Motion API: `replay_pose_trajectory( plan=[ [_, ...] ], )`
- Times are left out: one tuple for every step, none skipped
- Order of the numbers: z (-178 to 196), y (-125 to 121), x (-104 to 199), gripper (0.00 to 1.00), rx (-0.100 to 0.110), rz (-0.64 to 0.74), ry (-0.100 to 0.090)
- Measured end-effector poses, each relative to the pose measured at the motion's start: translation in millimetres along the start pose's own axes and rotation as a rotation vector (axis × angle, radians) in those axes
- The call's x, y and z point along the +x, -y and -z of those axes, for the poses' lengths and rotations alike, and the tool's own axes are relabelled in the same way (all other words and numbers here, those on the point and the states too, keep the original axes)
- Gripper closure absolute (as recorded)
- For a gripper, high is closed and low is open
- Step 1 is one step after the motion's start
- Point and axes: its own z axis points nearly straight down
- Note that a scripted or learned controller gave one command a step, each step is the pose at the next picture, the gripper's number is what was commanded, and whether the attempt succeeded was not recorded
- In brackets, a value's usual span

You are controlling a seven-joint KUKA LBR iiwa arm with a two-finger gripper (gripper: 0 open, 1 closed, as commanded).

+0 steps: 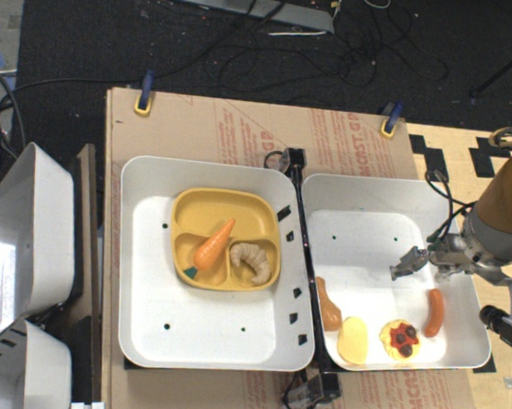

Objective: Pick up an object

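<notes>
— So where are the objects lying?
— A sausage [435, 312], a small pizza [402, 338], a yellow piece [353, 339] and a drumstick [327, 305] are sitting along the right bin's [369, 226] near side.
— And the gripper [407, 264]?
— Hovering over that bin, left of the sausage — holding nothing; its spread I cannot tell. A carrot [214, 244] and shrimp [251, 261] are resting on the yellow plate [203, 208] in the left bin [141, 322].

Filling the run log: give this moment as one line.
tool: over right bin, holding nothing | nearest: sausage | left bin: yellow plate, carrot
</notes>
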Motion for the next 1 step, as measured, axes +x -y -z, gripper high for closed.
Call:
replay_pose_trajectory(
  plan=[
    [13.8,-2.1,-0.2,1.00,-0.007,0.001,0.002]
  ],
)
